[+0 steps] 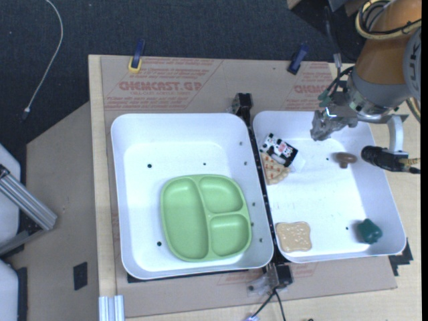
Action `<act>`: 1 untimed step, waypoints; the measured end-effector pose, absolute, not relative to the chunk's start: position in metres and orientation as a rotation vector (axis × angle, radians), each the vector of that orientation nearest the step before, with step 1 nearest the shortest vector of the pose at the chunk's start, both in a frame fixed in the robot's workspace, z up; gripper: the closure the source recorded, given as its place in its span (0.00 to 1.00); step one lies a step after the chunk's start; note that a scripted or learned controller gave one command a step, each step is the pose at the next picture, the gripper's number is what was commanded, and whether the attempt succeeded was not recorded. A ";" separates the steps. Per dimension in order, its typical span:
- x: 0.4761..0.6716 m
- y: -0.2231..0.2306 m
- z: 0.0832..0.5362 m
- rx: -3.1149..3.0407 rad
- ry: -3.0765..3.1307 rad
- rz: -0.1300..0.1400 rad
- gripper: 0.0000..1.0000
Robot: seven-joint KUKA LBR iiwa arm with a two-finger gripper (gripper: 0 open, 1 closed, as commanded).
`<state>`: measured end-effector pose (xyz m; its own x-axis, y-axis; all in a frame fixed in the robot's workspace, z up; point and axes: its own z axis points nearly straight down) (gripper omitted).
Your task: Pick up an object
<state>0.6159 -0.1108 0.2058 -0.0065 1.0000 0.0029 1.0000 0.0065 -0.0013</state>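
Two bins (127, 152) — hand (326, 127) blurred, its grip unreadable.

I see my tool (326, 127) over the right bin (381, 199)'s far end; a green tray (204, 216) fills the left bin (134, 179).

Both white bins (127, 179) looking like smooth plastic, slight sheen. Green divided plate (204, 216) showing matt plastic. Bench board (107, 92) reading as brown cardboard-like sheet, printed red. Toast slice (293, 236) appearing rough, porous. Gripper (326, 127) showing dull grey metal. Floor carpet (167, 12) looking dark, coarse.
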 end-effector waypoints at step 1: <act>0.617 -0.062 0.205 -2.213 -2.225 -0.001 1.00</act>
